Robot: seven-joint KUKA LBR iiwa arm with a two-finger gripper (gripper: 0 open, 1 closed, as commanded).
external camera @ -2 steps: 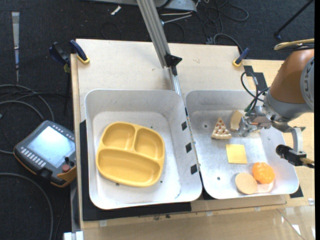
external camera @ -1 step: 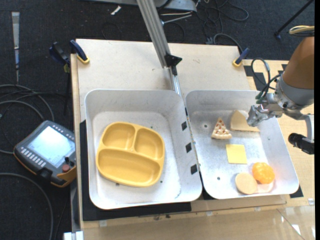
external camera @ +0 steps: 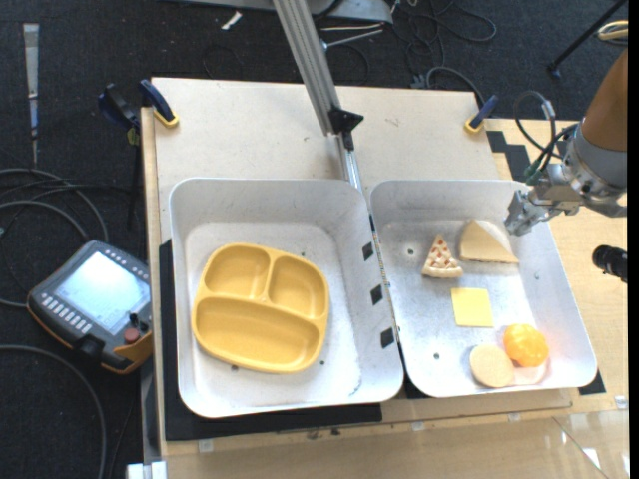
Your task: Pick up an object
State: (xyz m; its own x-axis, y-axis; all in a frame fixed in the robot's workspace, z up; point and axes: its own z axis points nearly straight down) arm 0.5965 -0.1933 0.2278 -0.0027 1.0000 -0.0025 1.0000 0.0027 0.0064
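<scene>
The right bin (external camera: 404, 218) holds several toy foods: a pizza slice (external camera: 440, 257), a tan wedge of bread (external camera: 485, 242), a yellow cheese square (external camera: 472, 306), an orange fruit (external camera: 525, 345) and a pale round cookie (external camera: 490, 366). My gripper (external camera: 523, 215) comes in from the right and hangs over the bin's upper right edge, just right of the bread wedge. Nothing shows between its fingers.
The left bin (external camera: 190, 208) holds a yellow divided plate (external camera: 262, 307). A slanted metal pole (external camera: 310, 53) rises from between the bins at the back. Clamps (external camera: 160, 106) sit at the bench's far corners. A teach pendant (external camera: 95, 302) lies on the floor to the left.
</scene>
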